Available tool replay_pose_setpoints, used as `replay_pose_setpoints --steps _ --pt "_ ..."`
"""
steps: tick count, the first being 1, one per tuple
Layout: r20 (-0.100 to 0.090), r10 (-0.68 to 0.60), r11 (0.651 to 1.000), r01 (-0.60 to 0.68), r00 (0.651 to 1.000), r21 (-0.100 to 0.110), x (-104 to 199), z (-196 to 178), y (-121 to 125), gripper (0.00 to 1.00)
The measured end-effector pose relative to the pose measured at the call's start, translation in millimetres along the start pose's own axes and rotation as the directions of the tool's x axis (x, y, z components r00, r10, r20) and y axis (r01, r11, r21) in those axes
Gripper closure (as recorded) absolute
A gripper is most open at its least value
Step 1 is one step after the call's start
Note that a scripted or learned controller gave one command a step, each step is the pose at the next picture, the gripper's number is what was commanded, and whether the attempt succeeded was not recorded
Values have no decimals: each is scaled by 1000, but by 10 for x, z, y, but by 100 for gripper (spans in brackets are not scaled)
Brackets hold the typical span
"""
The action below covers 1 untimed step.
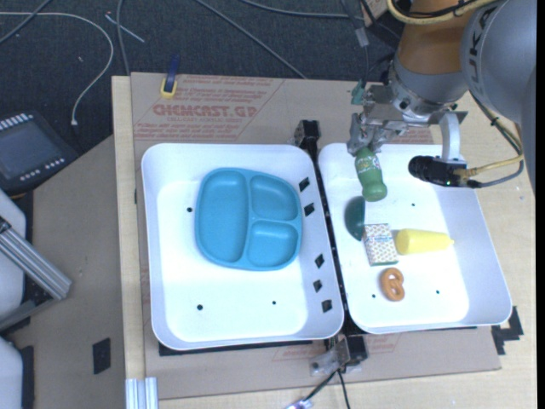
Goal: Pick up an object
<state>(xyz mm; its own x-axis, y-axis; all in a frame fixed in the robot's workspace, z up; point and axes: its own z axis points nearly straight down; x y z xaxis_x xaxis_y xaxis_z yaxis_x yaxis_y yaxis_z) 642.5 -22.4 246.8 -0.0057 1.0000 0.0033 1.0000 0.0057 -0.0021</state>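
Note:
My gripper (366,146) hangs over the far left corner of the right bin (481,262). Its fingers point down and are closed on the top of a small green bottle (372,182), which hangs tilted below them. Just below the bottle, a dark green rounded shape (354,217) lies on the bin floor by the left wall; I cannot tell whether it is an object or the bottle's shadow. Further toward the front of this bin lie a small patterned box (379,244), a yellow piece (422,242) and an orange pretzel-shaped piece (392,285).
The left bin (170,254) holds a blue divided plate (248,219). A black divider with clips (318,228) runs between the bins. The arm's wrist and a black cable fitting (436,170) hang over the far right of the right bin. Cables lie on the floor behind the bench.

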Motion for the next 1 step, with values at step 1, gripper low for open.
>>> replay_pose_setpoints --steps 1 --pt "2 1 1000 -1 1000 2 521 176 24 100"
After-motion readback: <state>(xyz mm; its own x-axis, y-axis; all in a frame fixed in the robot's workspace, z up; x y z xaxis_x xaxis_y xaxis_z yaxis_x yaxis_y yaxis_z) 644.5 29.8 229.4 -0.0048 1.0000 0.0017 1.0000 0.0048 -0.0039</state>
